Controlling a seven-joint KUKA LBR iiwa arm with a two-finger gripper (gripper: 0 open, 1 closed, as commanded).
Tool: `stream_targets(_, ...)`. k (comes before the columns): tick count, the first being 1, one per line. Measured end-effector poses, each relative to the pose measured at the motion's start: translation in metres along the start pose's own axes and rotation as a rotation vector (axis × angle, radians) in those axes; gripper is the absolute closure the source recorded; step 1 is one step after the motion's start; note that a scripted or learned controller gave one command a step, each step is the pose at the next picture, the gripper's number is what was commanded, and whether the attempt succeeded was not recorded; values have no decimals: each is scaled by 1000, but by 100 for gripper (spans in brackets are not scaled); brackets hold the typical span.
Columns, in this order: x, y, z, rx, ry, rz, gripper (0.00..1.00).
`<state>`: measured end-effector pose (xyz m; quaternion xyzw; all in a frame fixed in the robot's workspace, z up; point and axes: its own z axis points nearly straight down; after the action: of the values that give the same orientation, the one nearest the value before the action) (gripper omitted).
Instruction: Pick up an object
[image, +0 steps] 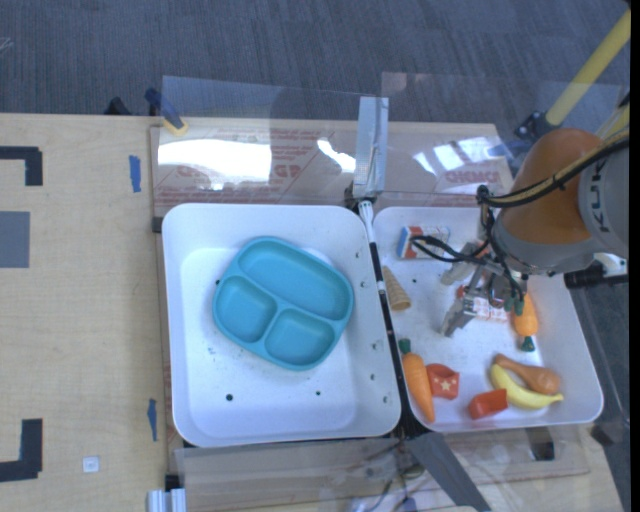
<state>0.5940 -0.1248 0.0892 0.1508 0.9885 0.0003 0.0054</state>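
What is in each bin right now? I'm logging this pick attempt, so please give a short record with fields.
left bin: blue divided plate
right bin: carrot, banana, red pieces, ice cream cone, small orange carrot, small packet
gripper: low over the right bin's middle
held object: nothing visibly between the fingers
arm: enters from the view's right

A divided plate (284, 303) is seen centre frame in the left bin (190, 400); toy foods (520, 385) are scattered across the right bin (585, 400).
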Motion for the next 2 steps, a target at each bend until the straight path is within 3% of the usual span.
stream_targets(1, -40, 38, 0, 11, 23, 117, 0)
stream_targets(2, -37, -52, 1, 5, 4, 227, 0)
